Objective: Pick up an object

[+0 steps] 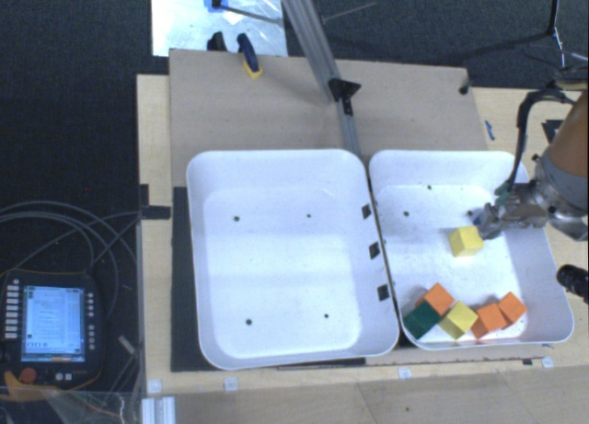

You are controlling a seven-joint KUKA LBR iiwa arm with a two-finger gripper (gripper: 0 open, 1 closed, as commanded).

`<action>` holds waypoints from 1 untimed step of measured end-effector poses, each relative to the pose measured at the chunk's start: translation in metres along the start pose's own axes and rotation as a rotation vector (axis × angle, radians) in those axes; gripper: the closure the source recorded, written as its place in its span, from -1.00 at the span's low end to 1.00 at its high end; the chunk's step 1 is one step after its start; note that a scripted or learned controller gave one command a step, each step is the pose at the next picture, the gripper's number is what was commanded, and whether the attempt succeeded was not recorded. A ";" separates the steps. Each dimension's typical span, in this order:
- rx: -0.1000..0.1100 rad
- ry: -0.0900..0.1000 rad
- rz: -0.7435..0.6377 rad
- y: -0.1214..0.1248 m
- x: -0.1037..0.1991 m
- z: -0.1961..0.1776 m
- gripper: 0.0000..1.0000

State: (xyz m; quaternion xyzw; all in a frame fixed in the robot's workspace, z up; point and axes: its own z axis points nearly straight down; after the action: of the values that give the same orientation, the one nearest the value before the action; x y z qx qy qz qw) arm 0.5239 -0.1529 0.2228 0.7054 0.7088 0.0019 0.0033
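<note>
A yellow cube (466, 241) lies alone in the middle of the right bin (433, 169). Near that bin's front edge sits a cluster of blocks: an orange one (439, 299), a dark green one (421, 320), a yellow one (457, 319), and two more orange ones (490, 318) (512, 306). My gripper (488, 220) reaches in from the right and sits low over the bin, just up and right of the lone yellow cube. Nothing shows between its fingers.
The left bin (276, 257) lies beside the right one. A grey pole (313, 36) slants across the back of the bench. A teach pendant (46, 326) lies on the floor at left, with cables around it.
</note>
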 end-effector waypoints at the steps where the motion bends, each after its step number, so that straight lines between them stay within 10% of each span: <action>1: 0.003 0.001 0.000 0.002 0.000 -0.020 1.00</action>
State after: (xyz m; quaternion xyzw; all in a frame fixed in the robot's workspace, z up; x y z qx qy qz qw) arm 0.5253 -0.1531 0.2429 0.7054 0.7088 0.0012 0.0021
